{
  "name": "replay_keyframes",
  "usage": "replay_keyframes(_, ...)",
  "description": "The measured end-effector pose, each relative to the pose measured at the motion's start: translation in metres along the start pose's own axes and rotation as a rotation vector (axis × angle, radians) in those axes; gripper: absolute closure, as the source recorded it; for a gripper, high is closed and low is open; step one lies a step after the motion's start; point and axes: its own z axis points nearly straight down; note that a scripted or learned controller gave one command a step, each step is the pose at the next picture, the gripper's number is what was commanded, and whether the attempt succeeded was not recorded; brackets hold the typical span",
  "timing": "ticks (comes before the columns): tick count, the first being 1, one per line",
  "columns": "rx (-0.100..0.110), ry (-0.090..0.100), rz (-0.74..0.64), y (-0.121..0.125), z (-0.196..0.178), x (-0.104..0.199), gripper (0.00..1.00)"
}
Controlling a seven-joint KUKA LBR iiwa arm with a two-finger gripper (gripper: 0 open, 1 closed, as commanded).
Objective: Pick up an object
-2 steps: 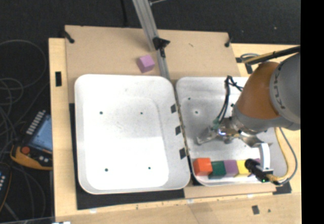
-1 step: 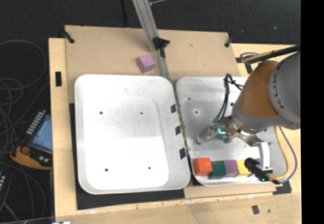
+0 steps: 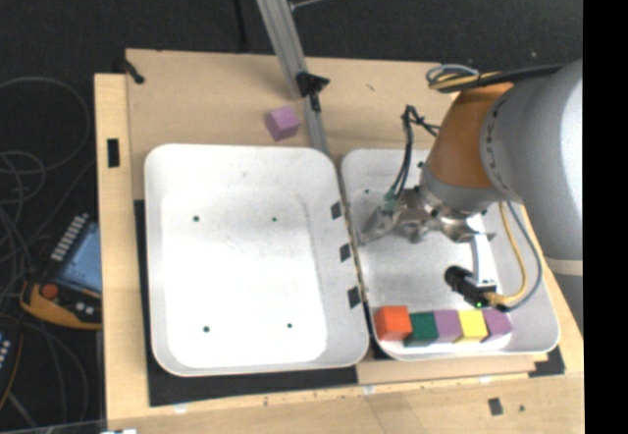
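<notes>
- One fixed camera looks down on my bench (image 3: pixel 196 103) from above, at a slant.
- It sits far enough back to take in both white bins: the left bin (image 3: pixel 245 255) and the right bin (image 3: pixel 412 275), plus dark floor beyond.
- My arm (image 3: pixel 520 157) enters from the frame's right side.

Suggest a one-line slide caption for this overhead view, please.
Arm's gripper low in the right bin, five blocks lined along its near edge.
</notes>
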Motion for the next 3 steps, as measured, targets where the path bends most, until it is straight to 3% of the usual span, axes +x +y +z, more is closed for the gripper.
replay_keyframes(1,-0.002,-0.003,0.002,0.075,0.0,-0.022,0.0)
replay_keyframes(2,0.002,-0.005,-0.007,0.073,-0.012,-0.023,1.0)
replay_keyframes(3,-0.004,-0.004,0.008,0.066,-0.147,-0.075,1.0)
